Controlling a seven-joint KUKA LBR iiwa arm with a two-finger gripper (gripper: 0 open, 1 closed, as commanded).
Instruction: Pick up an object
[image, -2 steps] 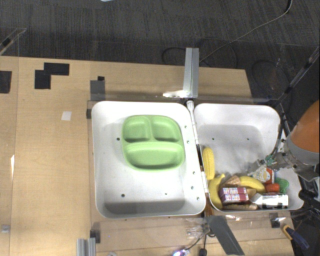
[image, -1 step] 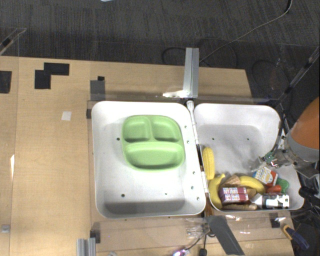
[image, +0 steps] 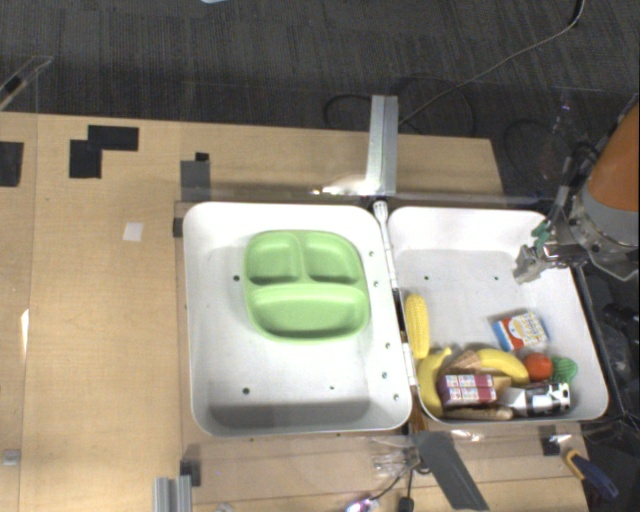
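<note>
Glossy banana (image: 497, 362) curves over boxy carton (image: 470, 389) (smooth white bin (image: 455, 255)).

In the right bin (image: 480, 225), bare floor runs from 9 to 12 o'clock. Corn (image: 416, 325), bananas (image: 480, 362), a small carton (image: 520, 329) and a can (image: 545, 400) crowd together from 4 to 7 o'clock.

Even, bright overhead light is cast across the bench (image: 90, 330), the white bins (image: 215, 330) are washed almost to glare, a soft grey shadow is thrown along the left bin's near wall, and slight softness is seen throughout, with the dark floor at top left dim.
</note>
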